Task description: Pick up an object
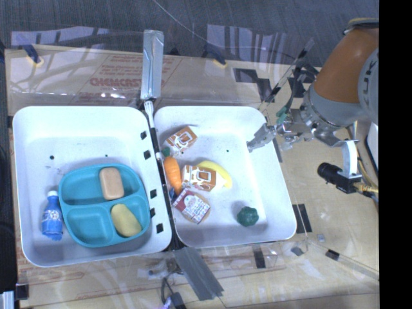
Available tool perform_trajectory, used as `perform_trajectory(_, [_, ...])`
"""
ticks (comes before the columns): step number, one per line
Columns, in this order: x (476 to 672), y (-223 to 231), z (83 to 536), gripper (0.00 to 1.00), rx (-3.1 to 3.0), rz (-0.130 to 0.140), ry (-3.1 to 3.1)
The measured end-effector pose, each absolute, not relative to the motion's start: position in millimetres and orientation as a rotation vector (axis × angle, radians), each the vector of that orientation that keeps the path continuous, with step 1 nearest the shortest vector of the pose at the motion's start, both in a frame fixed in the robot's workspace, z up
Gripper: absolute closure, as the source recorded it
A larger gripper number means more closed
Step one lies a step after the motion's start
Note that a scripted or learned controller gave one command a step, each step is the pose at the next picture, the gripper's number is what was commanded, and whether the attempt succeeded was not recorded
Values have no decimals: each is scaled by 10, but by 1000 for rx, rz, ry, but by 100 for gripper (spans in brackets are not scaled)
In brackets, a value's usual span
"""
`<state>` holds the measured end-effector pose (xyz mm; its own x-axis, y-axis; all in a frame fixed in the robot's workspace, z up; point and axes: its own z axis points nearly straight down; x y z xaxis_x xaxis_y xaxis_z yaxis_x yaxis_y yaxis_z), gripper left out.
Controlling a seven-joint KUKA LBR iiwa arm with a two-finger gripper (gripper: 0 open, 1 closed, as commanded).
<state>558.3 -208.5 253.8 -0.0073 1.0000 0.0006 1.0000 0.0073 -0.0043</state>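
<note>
1. The arm (344,63) is hanging over the right bin (273,221), nothing picked yet; next it needs to descend onto one object.
2. The gripper (262,138) is sitting at the bin's right rim, holding nothing; its opening I cannot tell.
3. Nearest is the banana (215,172), mid-bin.

Your counter (335,237): pale wood-toned top, clear plastic sheeting taped across its far part. Directly on it you have:
- left bin (32,134), white, shallow;
- right bin (270,198), white, shallow, touching the left one along a shared edge;
- grey tape strip (152,63) at the far end of that seam;
- grey tape strip (196,275) at the near end.
</note>
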Motion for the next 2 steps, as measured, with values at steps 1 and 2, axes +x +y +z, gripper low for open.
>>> perform_trajectory(1, [5445,-1548,1201,0,-2170,-12,-2290])
perform_trajectory(2, [5722,-1730,1085,0,-2087,-27,-2371])
